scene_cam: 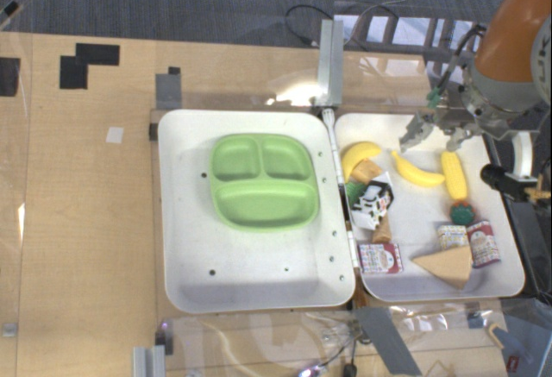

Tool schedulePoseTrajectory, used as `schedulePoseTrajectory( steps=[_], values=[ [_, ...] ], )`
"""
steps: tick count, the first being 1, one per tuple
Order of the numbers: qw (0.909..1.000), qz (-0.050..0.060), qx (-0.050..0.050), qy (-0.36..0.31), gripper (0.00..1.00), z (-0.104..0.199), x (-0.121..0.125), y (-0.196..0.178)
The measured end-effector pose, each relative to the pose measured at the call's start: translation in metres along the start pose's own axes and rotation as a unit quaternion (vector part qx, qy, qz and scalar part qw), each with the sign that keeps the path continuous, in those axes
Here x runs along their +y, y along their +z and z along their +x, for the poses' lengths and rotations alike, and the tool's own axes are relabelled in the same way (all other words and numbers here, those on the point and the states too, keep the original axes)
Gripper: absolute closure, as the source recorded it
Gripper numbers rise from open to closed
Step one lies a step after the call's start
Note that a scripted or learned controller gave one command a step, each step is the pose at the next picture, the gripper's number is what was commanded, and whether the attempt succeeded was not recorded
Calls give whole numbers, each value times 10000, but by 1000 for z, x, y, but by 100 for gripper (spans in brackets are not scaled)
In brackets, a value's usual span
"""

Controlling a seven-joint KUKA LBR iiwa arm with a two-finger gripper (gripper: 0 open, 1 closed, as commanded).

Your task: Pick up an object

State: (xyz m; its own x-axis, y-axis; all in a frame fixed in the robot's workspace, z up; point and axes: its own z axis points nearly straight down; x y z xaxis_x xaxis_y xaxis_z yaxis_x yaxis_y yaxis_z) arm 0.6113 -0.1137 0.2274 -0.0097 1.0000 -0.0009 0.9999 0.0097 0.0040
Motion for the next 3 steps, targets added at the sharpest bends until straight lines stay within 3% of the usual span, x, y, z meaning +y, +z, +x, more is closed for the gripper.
schedulePoseTrajectory(
  steps=[1,2,3],
  values=[
    [10000,0,0,0,0,0,0,0],
    [9996,-77,-9,-255,0,-9,0,118],
    [9975,-135,-31,687,0,-6,24,127]
  ],
)
